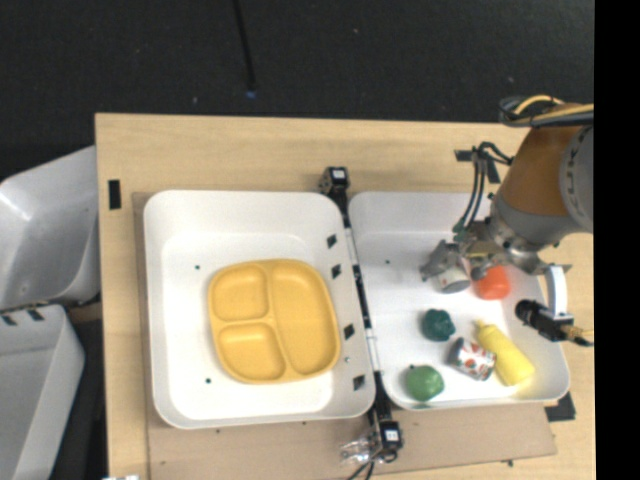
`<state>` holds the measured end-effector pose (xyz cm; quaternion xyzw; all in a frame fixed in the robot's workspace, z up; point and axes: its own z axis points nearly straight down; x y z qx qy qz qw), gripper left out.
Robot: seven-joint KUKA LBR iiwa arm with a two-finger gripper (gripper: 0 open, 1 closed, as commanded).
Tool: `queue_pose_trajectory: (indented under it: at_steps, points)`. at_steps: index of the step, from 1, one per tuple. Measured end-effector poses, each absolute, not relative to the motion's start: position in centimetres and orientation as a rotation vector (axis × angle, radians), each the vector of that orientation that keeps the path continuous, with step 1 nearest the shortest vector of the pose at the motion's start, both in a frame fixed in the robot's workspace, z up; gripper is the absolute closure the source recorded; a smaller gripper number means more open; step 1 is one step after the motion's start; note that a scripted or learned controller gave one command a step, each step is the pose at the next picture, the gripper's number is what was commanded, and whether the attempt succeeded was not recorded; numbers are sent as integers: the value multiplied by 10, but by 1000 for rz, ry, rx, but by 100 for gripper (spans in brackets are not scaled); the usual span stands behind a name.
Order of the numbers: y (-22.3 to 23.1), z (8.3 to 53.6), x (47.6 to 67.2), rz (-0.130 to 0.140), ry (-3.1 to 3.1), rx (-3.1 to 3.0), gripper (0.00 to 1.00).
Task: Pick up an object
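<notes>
Presently catalogued: gripper [452, 268] hung over right bin [400, 218], finger state impossible to tell, orange ball [492, 285] just beside, yellow bottle [503, 354] lay diagonally, neck pointing upper-left.

I'm seeing a yellow divided plate [272, 320] lying flat in the left bin [170, 388] on the wooden surface [250, 153].

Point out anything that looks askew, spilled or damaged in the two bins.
Nothing stands out. The yellow divided plate lies flat in the left bin, turned slightly. In the right bin, the orange ball, dark green object, green ball, small can and yellow bottle lie loose but intact.
</notes>
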<state>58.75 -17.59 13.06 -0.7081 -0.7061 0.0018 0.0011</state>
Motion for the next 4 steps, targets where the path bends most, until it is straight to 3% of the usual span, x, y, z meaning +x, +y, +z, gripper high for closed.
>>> queue_pose_trajectory:
  at_steps: [1, 2, 3, 4]
  points:
    - [-177, 145, 590, -3, -2219, -2230, 100]
    - [-173, 206, 598, -6, -2230, -2222, 100]
    - [-175, 238, 599, -4, -2228, -2220, 100]
    - [-126, 229, 599, 0, -2227, -2216, 100]
